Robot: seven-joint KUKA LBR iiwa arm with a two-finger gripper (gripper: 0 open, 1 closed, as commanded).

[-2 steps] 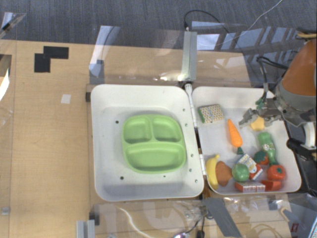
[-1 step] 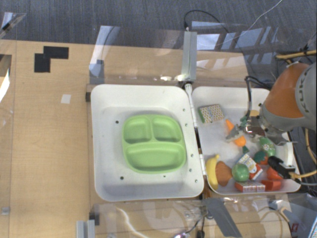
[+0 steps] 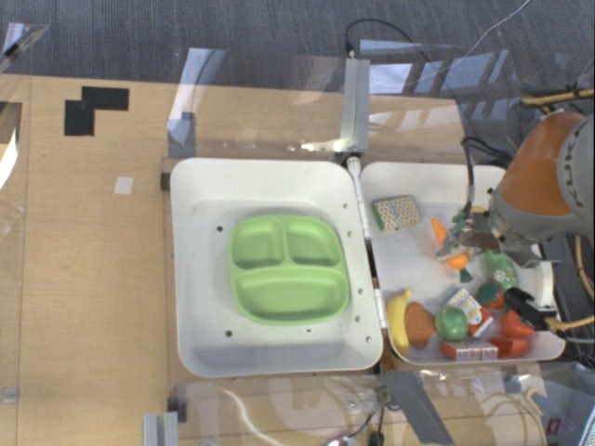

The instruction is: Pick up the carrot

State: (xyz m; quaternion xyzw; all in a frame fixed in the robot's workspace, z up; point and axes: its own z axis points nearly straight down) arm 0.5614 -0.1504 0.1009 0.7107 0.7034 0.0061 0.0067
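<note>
At the near edge of the right white plastic bin [image 3: 409, 249] sit a yellow toy banana [image 3: 397, 319], a round brown toy [image 3: 419, 324], a green ball-shaped toy [image 3: 452, 323] and some red toy pieces [image 3: 509, 334]. Further in, the small orange toy carrot [image 3: 439, 231] lies just beside the metal claw [image 3: 462, 242]; I cannot tell how the claw stands. A small speckled box [image 3: 395, 214] lies behind; its print is too small to read. The left white bin [image 3: 200, 342] holds a green plastic tray with three parts [image 3: 288, 269]. Both sit on a light wooden bench [image 3: 84, 277], with grey carpet [image 3: 232, 12] at the far side
</note>
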